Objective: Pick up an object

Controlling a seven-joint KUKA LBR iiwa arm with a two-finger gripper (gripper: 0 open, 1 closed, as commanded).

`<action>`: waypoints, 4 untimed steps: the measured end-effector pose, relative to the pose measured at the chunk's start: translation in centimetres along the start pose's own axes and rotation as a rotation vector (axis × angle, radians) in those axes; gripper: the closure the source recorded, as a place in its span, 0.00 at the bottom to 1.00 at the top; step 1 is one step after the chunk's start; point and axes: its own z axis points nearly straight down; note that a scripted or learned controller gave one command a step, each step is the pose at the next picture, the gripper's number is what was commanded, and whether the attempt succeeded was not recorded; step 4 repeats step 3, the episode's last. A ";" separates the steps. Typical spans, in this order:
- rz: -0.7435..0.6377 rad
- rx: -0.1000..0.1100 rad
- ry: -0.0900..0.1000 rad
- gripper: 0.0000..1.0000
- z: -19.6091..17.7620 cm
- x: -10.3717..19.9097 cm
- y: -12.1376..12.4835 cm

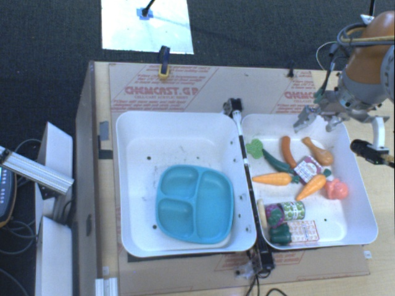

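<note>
From the overhead camera, the gripper (319, 117) hangs over the back edge of the right bin (364, 217), its two fingers spread apart with nothing between them. The pickable things all lie in that bin: a chicken leg (317, 151) and a sausage (287, 151) nearest the fingers, two carrots (272, 179), a small can (287, 212) and a pink lump (336, 190) farther forward. The left bin (139, 143) bears a blue divided plate (195, 204). The risk, as I judge it, is crowding: the toys touch or overlap, so a descending finger could land on a neighbour, push the pile aside, or close on a rounded piece that slips out. The arm is cut off at the right edge, and the dark green items by the bin divider are too small to identify
</note>
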 end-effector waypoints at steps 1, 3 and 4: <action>-0.001 0.003 0.002 0.00 10.3 6.3 -5.4; -0.001 -0.002 0.001 1.00 0.5 12.0 -1.7; -0.001 -0.002 0.001 1.00 0.5 12.0 -1.7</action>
